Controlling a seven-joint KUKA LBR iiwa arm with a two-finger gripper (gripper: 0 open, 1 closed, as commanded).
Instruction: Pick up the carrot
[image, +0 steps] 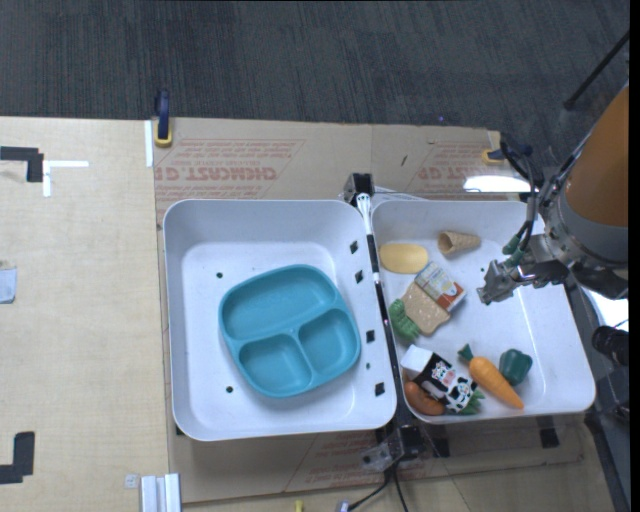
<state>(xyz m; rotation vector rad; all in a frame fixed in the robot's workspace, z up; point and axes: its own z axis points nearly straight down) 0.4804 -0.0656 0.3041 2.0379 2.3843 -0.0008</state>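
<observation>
Near the right bin's (560, 330) front edge you've got the carrot (495, 382); gripper (497, 285) hangs well apart, fingers' state unclear.

Fixed overhead slant over both bins (180, 330)

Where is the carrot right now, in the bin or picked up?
In the bin: the carrot lies flat on the right bin's floor, apart from the gripper.

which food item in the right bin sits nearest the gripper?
The sandwich, the tan-and-orange piece mid-bin, lies just left of the gripper. The cone and the carrot at the front both lie a bit farther off.
</observation>
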